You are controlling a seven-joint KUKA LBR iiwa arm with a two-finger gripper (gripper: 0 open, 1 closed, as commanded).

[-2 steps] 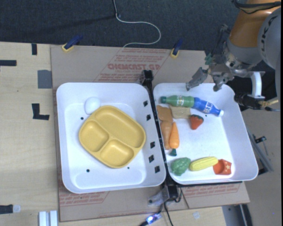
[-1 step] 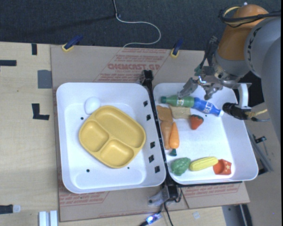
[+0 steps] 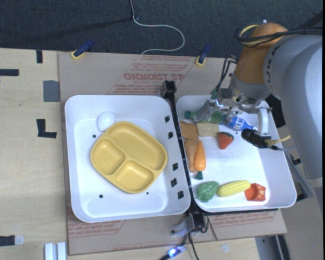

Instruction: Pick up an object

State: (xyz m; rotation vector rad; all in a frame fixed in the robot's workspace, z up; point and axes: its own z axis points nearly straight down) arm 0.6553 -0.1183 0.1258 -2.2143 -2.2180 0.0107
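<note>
The arm (image 3: pixel 292 85) — cut off at right — hides the right bin's (image 3: pixel 276 199) far corner.

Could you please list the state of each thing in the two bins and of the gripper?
Yellow tray: lying flat, right way up, in the left bin.
White ball: resting beside the tray's far corner.
Carrot: lying on its side in the right bin.
Corn cob: lying flat near the front wall.
Gripper: low over the right bin's far end.

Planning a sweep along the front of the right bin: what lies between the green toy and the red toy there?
A yellow corn cob lies between the green toy and the red toy, seen in the camera view.
</note>
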